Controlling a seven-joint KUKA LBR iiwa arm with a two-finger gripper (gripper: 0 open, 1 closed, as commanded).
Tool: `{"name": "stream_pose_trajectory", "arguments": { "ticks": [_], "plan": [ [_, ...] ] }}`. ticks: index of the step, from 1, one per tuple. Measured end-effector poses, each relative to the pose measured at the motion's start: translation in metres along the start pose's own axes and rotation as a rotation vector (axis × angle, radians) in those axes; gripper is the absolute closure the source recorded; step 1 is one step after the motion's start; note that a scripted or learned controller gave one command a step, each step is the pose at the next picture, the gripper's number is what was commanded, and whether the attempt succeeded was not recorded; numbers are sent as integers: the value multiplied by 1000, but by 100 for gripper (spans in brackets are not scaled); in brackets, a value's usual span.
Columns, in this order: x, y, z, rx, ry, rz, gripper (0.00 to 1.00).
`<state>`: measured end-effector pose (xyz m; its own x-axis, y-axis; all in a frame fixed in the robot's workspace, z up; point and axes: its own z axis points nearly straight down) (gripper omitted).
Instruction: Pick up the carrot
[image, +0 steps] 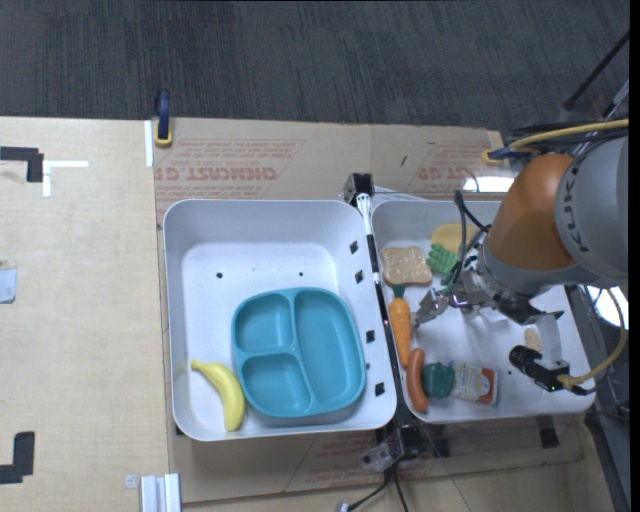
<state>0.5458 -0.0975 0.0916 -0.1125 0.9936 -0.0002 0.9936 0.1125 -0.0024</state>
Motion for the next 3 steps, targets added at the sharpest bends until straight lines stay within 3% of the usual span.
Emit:
{"name": "stream_pose_trajectory", "arguments": {
  "ticks": [2, 3],
  "plan": [
    [5, 9, 0, 0, 0, 449, 0],
    [-8, 81, 0, 0, 0, 722, 0]
  ]
}}
